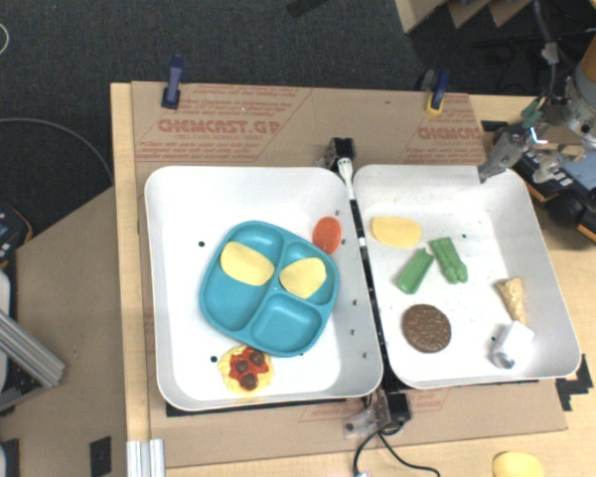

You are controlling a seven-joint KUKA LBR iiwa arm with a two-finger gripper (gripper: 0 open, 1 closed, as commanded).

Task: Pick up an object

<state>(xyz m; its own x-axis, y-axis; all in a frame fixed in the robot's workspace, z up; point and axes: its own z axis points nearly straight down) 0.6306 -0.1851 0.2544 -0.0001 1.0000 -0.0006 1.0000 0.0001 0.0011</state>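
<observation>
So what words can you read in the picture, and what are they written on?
"CHEMCAST G.P" in red print on the brown board, left of centre.
The same red print on the board's right part is cut off and too blurred to read.
The smaller red lines are too small to read.

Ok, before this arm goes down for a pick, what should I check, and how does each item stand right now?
1. Gripper above the right bin's far corner, clear of items: ok.
2. Finger opening: cannot tell.
3. Nothing between fingers: cannot tell.
4. Yellow piece, brown disc lie apart, reachable: ok.
5. Two green pieces touch each other: not ok for a clean single pick.
6. Blue tray sits in the left bin, away from the arm: ok.
</observation>
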